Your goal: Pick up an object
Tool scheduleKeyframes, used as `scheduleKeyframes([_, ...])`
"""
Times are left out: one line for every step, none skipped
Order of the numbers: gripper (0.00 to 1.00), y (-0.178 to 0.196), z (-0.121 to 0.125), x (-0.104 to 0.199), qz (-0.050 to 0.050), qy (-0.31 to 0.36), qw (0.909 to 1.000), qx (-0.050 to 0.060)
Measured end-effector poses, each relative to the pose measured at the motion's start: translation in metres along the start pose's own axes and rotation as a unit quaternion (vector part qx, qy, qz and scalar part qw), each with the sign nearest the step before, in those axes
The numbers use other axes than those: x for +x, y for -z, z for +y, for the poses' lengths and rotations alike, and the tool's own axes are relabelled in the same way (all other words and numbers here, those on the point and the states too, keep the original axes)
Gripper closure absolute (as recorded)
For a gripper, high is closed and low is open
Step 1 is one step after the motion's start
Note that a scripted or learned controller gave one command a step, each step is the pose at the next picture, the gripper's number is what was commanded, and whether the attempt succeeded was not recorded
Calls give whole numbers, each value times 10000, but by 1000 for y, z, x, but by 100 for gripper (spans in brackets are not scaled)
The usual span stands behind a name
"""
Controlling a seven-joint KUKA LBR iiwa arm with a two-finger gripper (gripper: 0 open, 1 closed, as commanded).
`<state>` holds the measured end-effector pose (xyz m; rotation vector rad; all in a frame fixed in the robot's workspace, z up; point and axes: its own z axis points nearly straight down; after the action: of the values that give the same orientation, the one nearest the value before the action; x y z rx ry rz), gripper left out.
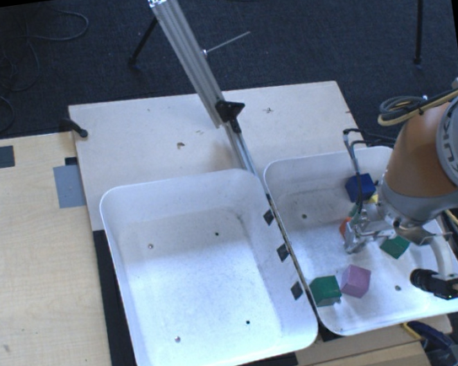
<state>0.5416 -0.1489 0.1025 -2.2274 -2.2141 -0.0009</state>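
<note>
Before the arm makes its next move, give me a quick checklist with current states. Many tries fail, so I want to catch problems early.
1. Gripper is over the right bin: ok.
2. An object is seen between its fingers: cannot tell; small reddish and grey parts blur together there.
3. Objects are within the right bin: ok; the green cube, purple cube, blue block and dark green block lie in it.
4. Green cube and purple cube are apart enough for a clean grasp: not ok; they sit almost touching.
5. Nearest object, the dark green block, is unobstructed: not ok; the arm partly covers it.
</note>
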Motion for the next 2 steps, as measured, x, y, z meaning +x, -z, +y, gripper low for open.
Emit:
scheduleKeyframes([0,-1,0,0,0,-9,10000,1])
scheduleKeyframes([0,-12,64,-9,-10,38,10000,-12])
